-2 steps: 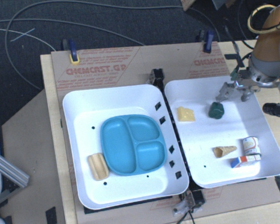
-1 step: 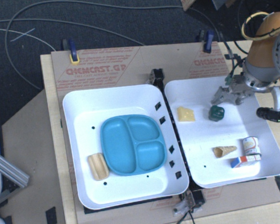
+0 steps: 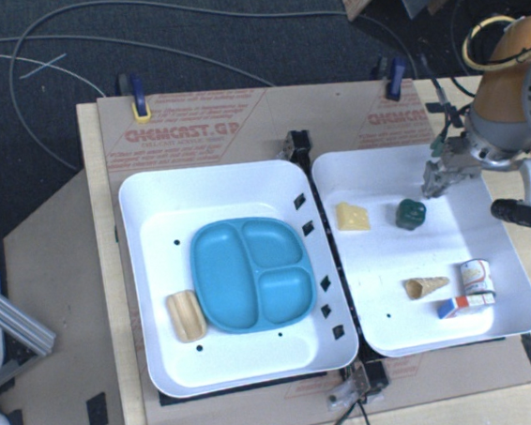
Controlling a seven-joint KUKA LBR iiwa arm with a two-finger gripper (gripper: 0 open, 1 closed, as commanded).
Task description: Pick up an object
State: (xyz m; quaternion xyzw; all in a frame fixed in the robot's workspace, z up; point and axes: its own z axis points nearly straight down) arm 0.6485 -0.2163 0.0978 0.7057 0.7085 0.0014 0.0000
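My gripper [image 3: 435,181] hangs over the far right part of the right bin [image 3: 504,323], its fingers pointing down with nothing seen between them. Just below and left of it lies a dark green round object [image 3: 410,214]. A yellow cheese-like wedge [image 3: 352,217] rests further left near the bin's left wall. Toward the front of that bin are a tan cone [image 3: 426,286], a small white can with a red label [image 3: 476,276] and a small blue, white and red box [image 3: 464,305].
The left bin [image 3: 144,220] holds a blue divided plate [image 3: 251,272] and a tan bread-like piece [image 3: 187,315] beside it. Clamps [image 3: 141,107] sit at the cardboard's far edge. Cables run across the dark floor behind the bench.
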